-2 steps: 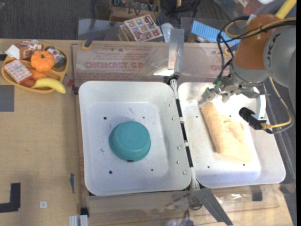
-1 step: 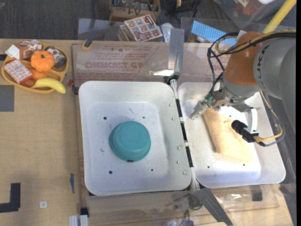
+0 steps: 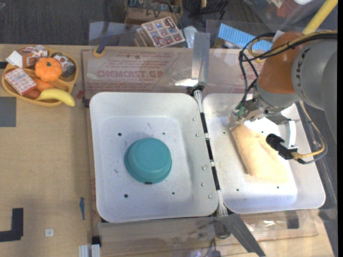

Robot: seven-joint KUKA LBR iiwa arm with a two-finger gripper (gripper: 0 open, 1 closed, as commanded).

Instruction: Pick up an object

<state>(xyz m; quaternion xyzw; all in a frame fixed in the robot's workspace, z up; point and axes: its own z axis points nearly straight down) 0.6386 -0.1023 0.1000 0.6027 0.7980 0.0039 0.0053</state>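
Two white bins [image 3: 102, 108], one teal bowl [image 3: 148, 160]

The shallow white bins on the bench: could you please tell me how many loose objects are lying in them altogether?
2: an upturned teal plastic bowl in the left shallow white bin, and a long tan bread-like roll in the right white bin. The arm may hide more.

The wooden bench [image 3: 48, 170] carries two white bins [image 3: 107, 111] side by side and a fruit tray [image 3: 10, 84] at its far-left corner.
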